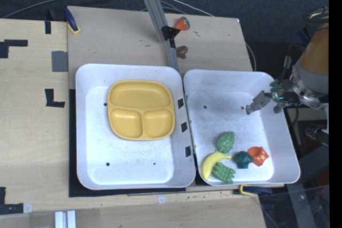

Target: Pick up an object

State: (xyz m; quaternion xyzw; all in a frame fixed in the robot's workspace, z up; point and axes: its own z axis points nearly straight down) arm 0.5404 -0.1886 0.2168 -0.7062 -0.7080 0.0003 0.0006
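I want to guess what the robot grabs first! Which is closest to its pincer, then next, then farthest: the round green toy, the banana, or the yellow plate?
Measured from the pincer in the camera view:
1. Round green toy, middle of the right bin.
2. Banana, right bin's front left corner.
3. Yellow plate, over in the left bin.

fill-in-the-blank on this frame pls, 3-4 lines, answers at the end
1. The yellow divided tray lies in the ____ bin.
2. The tray has ____ compartments.
3. The toy foods, among them a yellow banana and an orange piece, are bunched in the right bin at its ____ edge.
4. The gripper hovers over the right bin's ____ side, apart from the toys.

Answers: left; three; near; right
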